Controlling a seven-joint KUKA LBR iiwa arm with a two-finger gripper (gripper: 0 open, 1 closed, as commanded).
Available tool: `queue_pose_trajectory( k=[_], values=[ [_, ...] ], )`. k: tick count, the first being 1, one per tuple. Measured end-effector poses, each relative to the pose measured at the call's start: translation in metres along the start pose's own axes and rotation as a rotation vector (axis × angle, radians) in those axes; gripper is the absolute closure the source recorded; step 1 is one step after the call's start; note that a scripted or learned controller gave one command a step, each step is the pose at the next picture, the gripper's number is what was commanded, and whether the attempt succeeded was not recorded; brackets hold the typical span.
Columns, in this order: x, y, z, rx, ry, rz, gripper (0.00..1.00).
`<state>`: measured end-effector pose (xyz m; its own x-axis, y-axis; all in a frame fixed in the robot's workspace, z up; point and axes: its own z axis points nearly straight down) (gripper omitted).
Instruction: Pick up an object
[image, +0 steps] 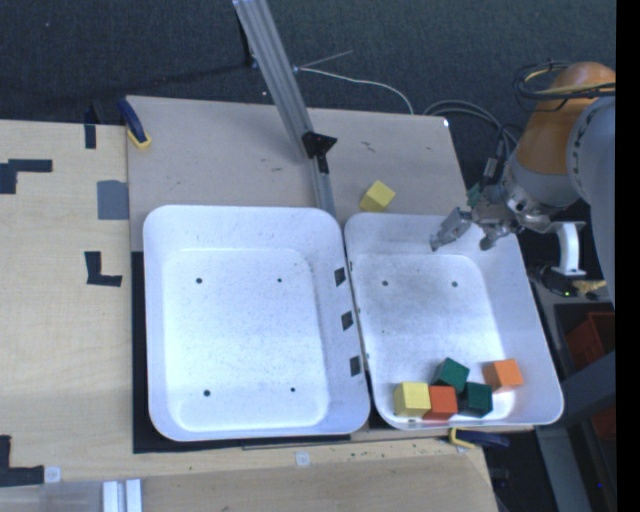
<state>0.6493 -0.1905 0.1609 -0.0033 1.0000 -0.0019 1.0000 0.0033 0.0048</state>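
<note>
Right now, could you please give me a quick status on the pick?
Pincer open, nothing held, over right bin's far edge. Blocks clustered at bin's near edge, untouched. Yellow block outside on bench. Path clear.

Cut off and half-hidden parts

The arm (575, 130) runs off the right edge. Among the cluster, the red block (442, 401) partly covers the green block (453, 373) behind; the metal pole (283, 80) leaves the top edge.

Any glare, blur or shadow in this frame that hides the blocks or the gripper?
Camera view: lighting is even and soft; the right bin and left bin are bright but not blown out. The blocks in the right bin's near corner read clearly by colour, edges slightly soft. The gripper is small and somewhat blurred, so its jaws are hard to read.
</note>
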Motion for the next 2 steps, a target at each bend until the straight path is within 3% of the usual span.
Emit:
queue_pose_trajectory(
  k=[2],
  values=[
    [-0.0004,-0.0021,0.0025,0.005,0.0,0.001,0.0]
  ],
)
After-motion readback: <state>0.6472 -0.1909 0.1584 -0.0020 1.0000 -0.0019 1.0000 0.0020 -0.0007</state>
